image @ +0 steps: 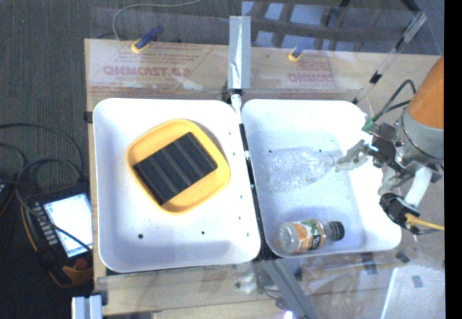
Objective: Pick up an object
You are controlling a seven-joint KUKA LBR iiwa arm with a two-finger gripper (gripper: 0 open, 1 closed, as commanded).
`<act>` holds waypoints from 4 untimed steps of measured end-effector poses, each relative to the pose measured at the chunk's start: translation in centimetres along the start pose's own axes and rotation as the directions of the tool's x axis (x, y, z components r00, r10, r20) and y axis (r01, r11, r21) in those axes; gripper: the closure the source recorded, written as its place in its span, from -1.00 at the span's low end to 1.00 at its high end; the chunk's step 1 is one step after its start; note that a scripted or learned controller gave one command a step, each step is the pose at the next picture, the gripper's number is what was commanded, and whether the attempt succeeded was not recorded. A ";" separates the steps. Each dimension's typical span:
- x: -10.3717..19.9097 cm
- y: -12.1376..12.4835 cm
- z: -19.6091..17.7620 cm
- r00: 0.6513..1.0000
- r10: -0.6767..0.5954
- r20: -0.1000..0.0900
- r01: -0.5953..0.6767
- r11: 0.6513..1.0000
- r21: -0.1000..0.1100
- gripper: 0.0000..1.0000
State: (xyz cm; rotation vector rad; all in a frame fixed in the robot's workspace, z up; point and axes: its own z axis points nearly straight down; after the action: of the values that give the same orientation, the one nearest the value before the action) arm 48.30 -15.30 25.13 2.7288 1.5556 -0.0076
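In the right bin [346,119], a crumpled clear plastic piece [296,166] lies near the middle. A small clear bottle [309,234] with a green and orange label lies on its side at the front wall. In the left bin [115,238], a yellow block with a black ridged top [179,164] rests flat. My gripper [355,154] reaches in over the right bin's right side. Its tip is at the right end of the clear plastic piece, touching it or nearly so. Whether it holds the piece is unclear.
The arm's wrist and cables [404,166] hang over the right bin's right rim. A metal divider strip [239,50] stands behind the seam between the bins. A tablet [65,220] lies on the floor at the left.
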 end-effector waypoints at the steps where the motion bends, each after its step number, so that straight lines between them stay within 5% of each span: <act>1: 12.6 -4.1 -0.6 0.999 0.047 -0.002 -0.047 0.999 0.002 -1.00; 2: 6.3 -3.2 -2.2 0.990 -0.142 0.000 0.142 0.990 -0.001 -1.00; 3: 10.2 -4.8 -0.5 0.974 -0.225 -0.001 0.225 0.974 0.002 -1.00; 4: 4.0 2.6 2.8 0.927 -0.375 0.000 0.375 0.927 0.000 -1.00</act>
State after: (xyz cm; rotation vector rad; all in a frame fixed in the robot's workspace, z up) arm 52.55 -13.17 22.35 2.3820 2.0489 -0.0068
